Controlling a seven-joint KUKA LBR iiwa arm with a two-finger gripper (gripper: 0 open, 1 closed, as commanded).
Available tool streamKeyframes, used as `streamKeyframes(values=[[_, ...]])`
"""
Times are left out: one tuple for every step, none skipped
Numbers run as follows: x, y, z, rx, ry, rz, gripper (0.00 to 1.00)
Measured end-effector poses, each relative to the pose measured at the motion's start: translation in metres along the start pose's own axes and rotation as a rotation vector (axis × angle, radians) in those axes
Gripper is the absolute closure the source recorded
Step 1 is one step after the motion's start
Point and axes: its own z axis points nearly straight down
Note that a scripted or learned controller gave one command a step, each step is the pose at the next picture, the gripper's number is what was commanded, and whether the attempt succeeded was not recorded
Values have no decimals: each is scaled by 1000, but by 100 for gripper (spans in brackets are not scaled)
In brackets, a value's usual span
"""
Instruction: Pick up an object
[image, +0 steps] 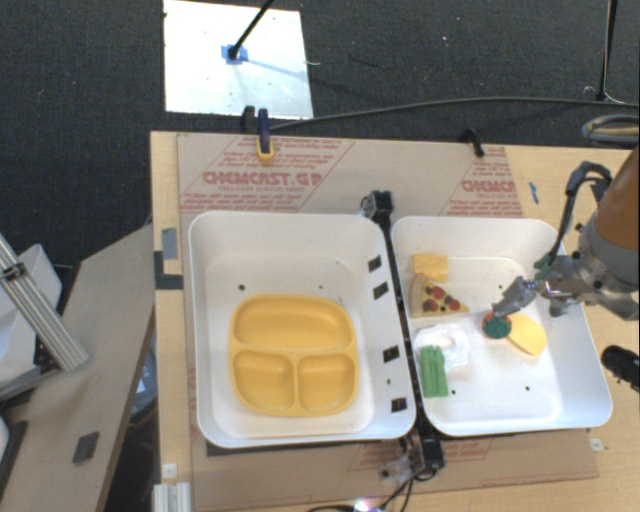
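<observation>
- Nearest the lower edge, a tangle of dark cable ends (420, 462) sits at the front of the tabletop (170, 300), where the two shallow white bins meet.
- Left shallow white plastic bin (205, 300): it holds one yellow three-compartment plastic tray (294, 352), lying flat near the bin's centre.
- Right shallow white plastic bin (560, 400): a green ridged block (433, 370) lies at the front left, touching a crumpled white piece (448, 345) just behind it.
- Further right in the same bin, a yellow rounded wedge-shaped piece (528, 336) lies beside a small round green-and-red item (497, 326); the two touch or nearly touch.
- The hand (508, 304) reaches in from the right, tilted downwards to the left, with its tip directly over the small round green-and-red item. Whether its fingers are spread or pressed together cannot be determined, and no object is visibly between them.
- Behind these, a tan slice with red and dark spots (436, 298) lies near the bin's left wall, with a pale yellow block (431, 265) just beyond it.
- The grey arm (610, 240) rises at the right edge.
- A translucent sheet with red lettering (300, 170) lies under the rear of both bins, with a blue-and-yellow clamp (263, 135) at its far edge.
- Farthest away, a white square panel (237, 60) lies on the dark floor.
</observation>
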Motion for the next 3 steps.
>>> streamKeyframes(values=[[0,2,-6,-12,-2,-3,0],[-2,-5,52,-8,-1,-1,0],[-9,2,108,-9,-1,0,0]])
